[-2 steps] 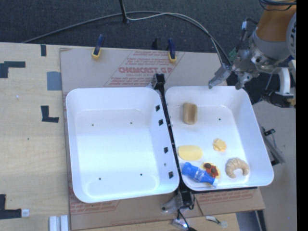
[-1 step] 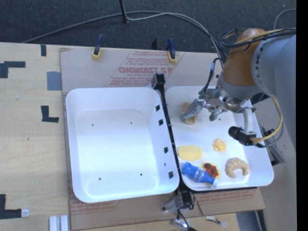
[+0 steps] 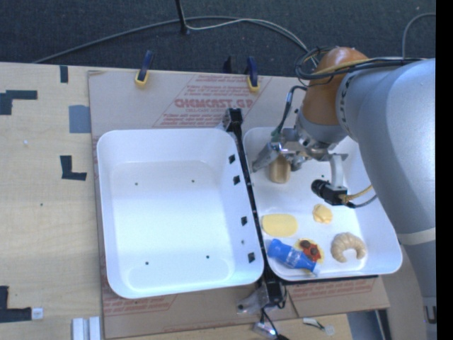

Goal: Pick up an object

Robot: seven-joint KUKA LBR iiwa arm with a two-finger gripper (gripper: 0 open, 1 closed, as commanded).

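Gripper [image 3: 279,163] low in right bin [image 3: 382,222], over a tan object [image 3: 279,172].
Can't tell finger state or any hold; croissant [image 3: 348,246] and yellow disc [image 3: 279,224] lie apart, nearer the front.

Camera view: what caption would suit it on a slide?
Grey arm's pincer over a tan block in the right white bin, beside a toy croissant.

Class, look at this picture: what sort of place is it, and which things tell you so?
Probably a robotics lab test bench: a grey arm works over two white bins clamped to cardboard, with loose cables behind and toy foods like a croissant.
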